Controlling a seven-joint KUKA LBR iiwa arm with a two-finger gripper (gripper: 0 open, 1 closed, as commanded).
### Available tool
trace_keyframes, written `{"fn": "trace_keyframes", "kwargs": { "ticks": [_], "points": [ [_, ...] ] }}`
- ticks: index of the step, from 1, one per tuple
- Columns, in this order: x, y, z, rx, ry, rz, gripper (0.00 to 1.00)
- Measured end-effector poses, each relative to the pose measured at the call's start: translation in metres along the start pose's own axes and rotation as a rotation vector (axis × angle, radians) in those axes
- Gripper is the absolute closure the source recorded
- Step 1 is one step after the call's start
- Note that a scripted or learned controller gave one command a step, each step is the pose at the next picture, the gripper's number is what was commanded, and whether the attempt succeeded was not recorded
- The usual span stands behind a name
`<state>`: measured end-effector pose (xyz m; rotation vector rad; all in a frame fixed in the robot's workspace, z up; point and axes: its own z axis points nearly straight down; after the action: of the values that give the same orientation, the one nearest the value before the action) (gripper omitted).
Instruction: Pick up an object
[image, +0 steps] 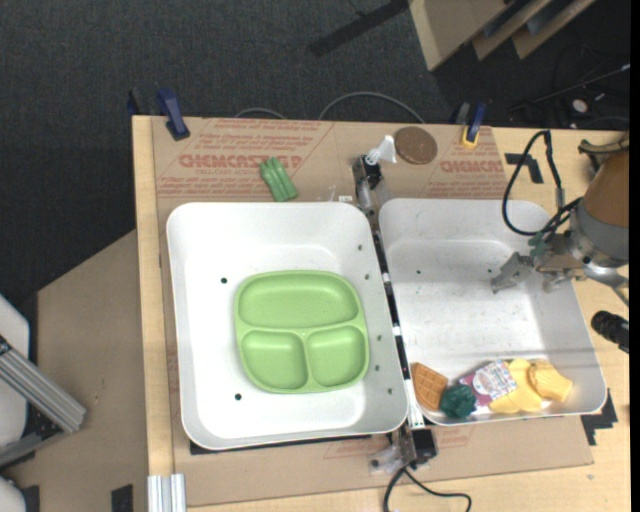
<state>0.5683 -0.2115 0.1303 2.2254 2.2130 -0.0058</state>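
Note:
Several small objects lie along the near edge of the right bin (470, 240): an orange waffle-like piece (429, 384), a dark green lump (459, 401), a pink and white packet (492, 379) and yellow pieces (533, 387). My gripper (528, 277) hangs over the right side of this bin, well behind those objects and apart from them. Its fingers (504, 278) are spread open with nothing between them. The grey arm enters from the right edge.
The left bin (200, 250) holds a green divided plate (300, 330). On the bench behind the bins lie a small green item (278, 180) and a brown disc (415, 146). A black cable (520, 180) loops above the right bin's far corner.

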Motion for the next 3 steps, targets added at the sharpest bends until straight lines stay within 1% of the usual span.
{"fn": "trace_keyframes", "kwargs": {
  "ticks": [1, 2, 3],
  "points": [
    [-0.004, 0.017, 0.049, 0.001, 0.006, -0.007, 0.0],
    [-0.009, 0.069, 0.038, -0.003, 0.008, -0.009, 0.0],
    [-0.008, 0.014, 0.045, 0.001, 0.012, -0.007, 0.0]
  ]
}}
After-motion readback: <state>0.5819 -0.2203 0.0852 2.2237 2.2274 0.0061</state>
